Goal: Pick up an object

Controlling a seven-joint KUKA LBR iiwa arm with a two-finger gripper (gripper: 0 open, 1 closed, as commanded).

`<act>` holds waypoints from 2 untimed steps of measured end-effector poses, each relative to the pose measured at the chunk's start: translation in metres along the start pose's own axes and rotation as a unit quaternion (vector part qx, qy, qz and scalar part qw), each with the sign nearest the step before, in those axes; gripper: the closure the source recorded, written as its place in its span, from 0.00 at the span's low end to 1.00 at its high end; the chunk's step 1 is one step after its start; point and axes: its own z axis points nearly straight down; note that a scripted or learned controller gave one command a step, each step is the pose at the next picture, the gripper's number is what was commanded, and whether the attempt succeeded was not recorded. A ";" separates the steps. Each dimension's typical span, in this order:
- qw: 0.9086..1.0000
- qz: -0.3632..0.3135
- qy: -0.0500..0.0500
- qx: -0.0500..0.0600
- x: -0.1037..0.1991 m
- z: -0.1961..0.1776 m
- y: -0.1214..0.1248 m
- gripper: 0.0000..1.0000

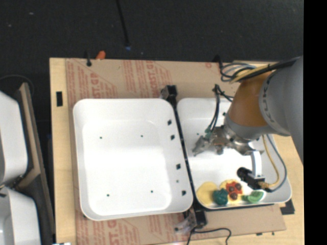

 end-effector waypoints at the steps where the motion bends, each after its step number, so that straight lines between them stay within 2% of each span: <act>1: 1.000 0.002 -0.001 -0.001 -0.003 0.000 0.000 0.00; 2: 1.000 0.003 -0.001 -0.003 -0.007 -0.056 -0.005 0.00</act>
